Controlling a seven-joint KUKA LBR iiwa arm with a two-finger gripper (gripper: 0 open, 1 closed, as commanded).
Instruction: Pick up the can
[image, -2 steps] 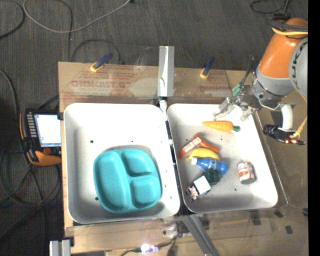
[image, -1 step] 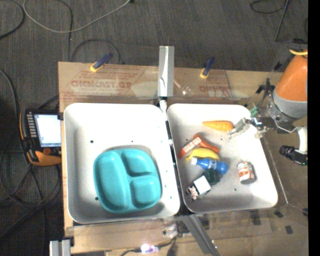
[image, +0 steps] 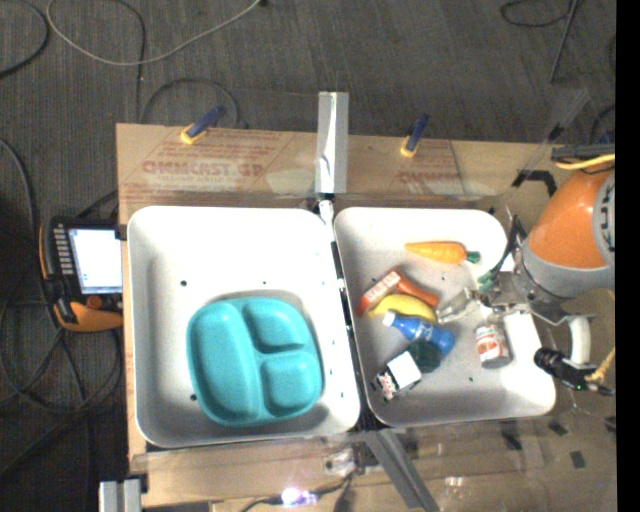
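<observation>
A: In the right bin (image: 520, 395), near its right wall, we locate the can (image: 490, 344): small, white with a red label, resting on the bin floor.

B: Confirmed. We see the end effector (image: 470, 298) just up and left of the can, low over the bin floor. Its metal parts reach left from the wrist, but we cannot tell whether they are spread or pressed together. Nothing is visible between them.

A: We note the arm (image: 565, 240) enters from the right, its orange band above the wrist.

B: Other contents of the right bin: an orange carrot (image: 437, 251) near the top; a red packet (image: 381, 290) touching a yellow banana (image: 403, 305); a blue bottle (image: 420, 332) just below the banana, pointing toward the can; a small black-and-white box (image: 400, 375) near the bottom.

A: The left bin (image: 160, 250) holds a teal divided tray (image: 255, 360), upright, with three compartments.

B: Both bins sit side by side on the surface (image: 230, 165), edges touching. Left of the surface we see a handheld screen unit (image: 82, 272).
</observation>
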